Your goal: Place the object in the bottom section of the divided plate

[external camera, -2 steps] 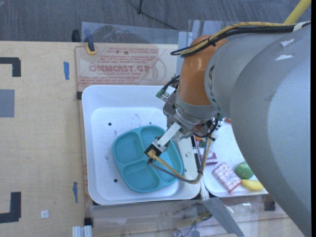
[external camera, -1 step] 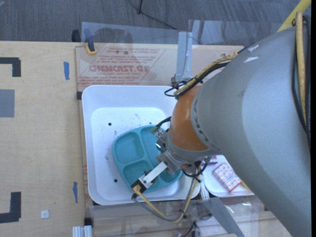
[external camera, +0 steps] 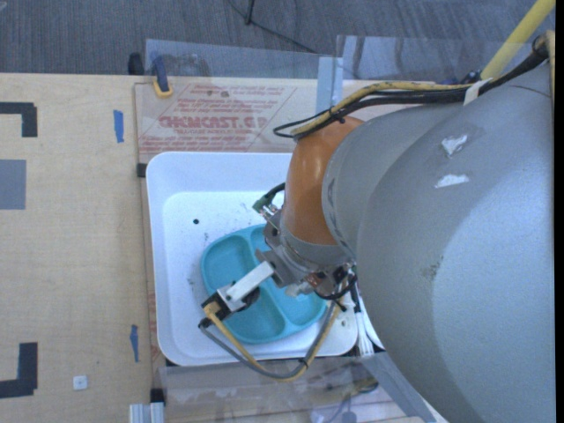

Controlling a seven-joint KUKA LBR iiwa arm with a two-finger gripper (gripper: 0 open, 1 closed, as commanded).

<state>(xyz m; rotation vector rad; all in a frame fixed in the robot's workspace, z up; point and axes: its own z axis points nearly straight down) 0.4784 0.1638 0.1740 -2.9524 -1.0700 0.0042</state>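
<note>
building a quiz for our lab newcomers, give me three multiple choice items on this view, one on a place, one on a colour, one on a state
1. Where does the divided plate lie?
A. in the white bin
B. on the bare bench top left of the bin
C. on the grey floor

2. What colour is the divided plate?
A. red
B. blue
C. yellow

3. How does the divided plate lie?
A. upside down
B. stood on its edge
C. flat, sections facing up

Answers:
1 A, the bin's white floor shows past the plate's left and lower edges.
2 B, its sections are light blue.
3 C, the hollow sections and the ridges between them show from above, with the arm over its right part.
</note>
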